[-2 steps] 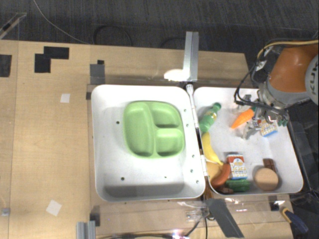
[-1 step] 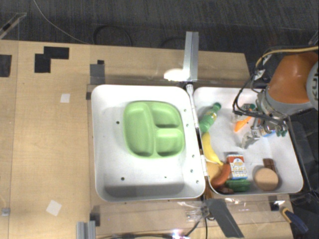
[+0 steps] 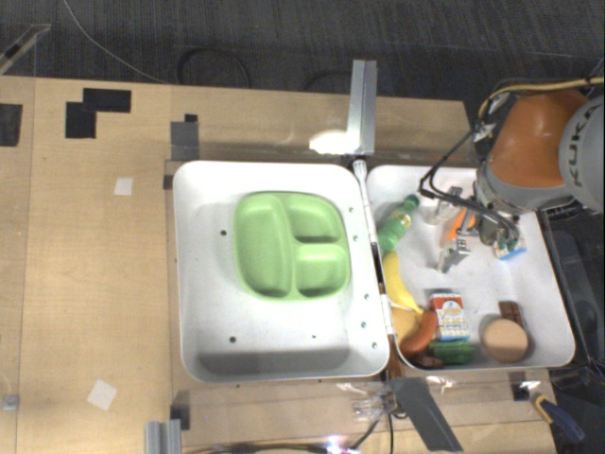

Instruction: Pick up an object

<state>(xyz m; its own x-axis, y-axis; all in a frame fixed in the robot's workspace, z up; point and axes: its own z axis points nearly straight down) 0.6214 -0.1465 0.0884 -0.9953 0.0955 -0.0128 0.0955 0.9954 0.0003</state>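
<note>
Gripper [image 3: 457,253] hovers over bare floor of right bin [image 3: 544,282], finger spread unreadable (blurred), nothing visibly held; banana [image 3: 397,287] lies near-left against the wall—approach from above, centred.

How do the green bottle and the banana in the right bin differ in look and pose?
The green bottle is green with a pale label, while the banana is plain yellow. The bottle lies slanted near the bin's far left side; the banana lies nearer the camera, running along the divider. The bottle is straight-sided, the banana curved. Both lie flat in the right bin, apart from the hand.
</note>
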